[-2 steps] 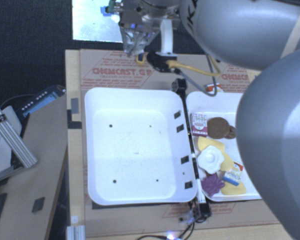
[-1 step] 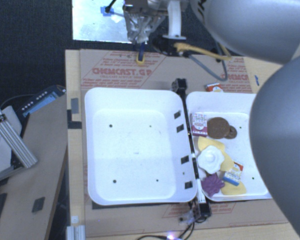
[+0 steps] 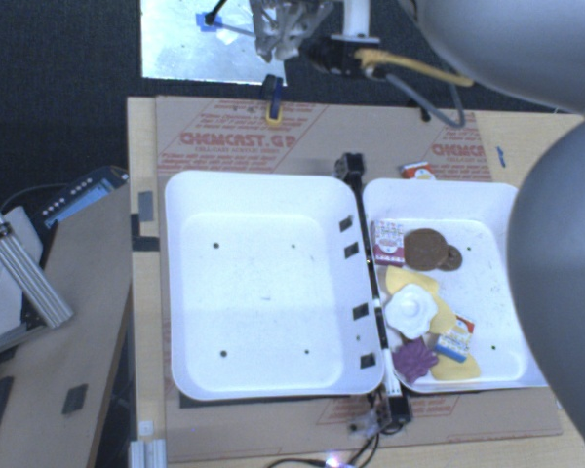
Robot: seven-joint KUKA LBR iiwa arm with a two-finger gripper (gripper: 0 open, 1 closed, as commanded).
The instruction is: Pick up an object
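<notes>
My gripper (image 3: pixel 277 39) hangs high at the top of the camera view, beyond the far edge of the left bin (image 3: pixel 190 291) and well away from the objects. Nothing is visible under it. The objects lie in the right bin (image 3: pixel 497 213). A brown disc (image 3: pixel 426 249) sits beside a smaller brown disc (image 3: pixel 453 258) and a white and pink packet (image 3: pixel 388 242). Nearer the front are a yellow piece (image 3: pixel 412 282), a white round object (image 3: pixel 409 311), a purple hand-shaped toy (image 3: pixel 414 357) and a small blue and red box (image 3: pixel 455 342).
Both bins rest on a cardboard sheet (image 3: pixel 234 139). A blue and yellow clamp (image 3: pixel 273 100) stands on its far edge, just below the gripper. A small red and white item (image 3: pixel 417 171) lies behind the right bin. The grey arm (image 3: pixel 556 291) covers the right bin's right side.
</notes>
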